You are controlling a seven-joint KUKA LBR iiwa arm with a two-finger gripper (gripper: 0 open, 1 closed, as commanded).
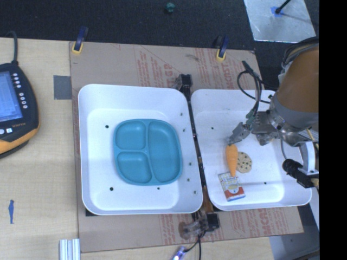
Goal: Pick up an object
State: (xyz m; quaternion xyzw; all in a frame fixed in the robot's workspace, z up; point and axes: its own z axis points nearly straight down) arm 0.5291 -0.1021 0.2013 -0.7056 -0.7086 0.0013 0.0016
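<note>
My gripper [234,138] hangs just above the carrot's [232,160] far tip in the right bin [217,104]; its grip I cannot tell. I'd centre over the carrot, avoiding the cookie [244,162].

I see a pale wood worktop [38,188] with brown cardboard [135,64] clamped flat by two yellow clips [79,42]. Beyond it lies dark carpet [119,7] with a grey sheet [274,15] at far right. A handheld pendant [13,107] rests at the left edge.
</note>
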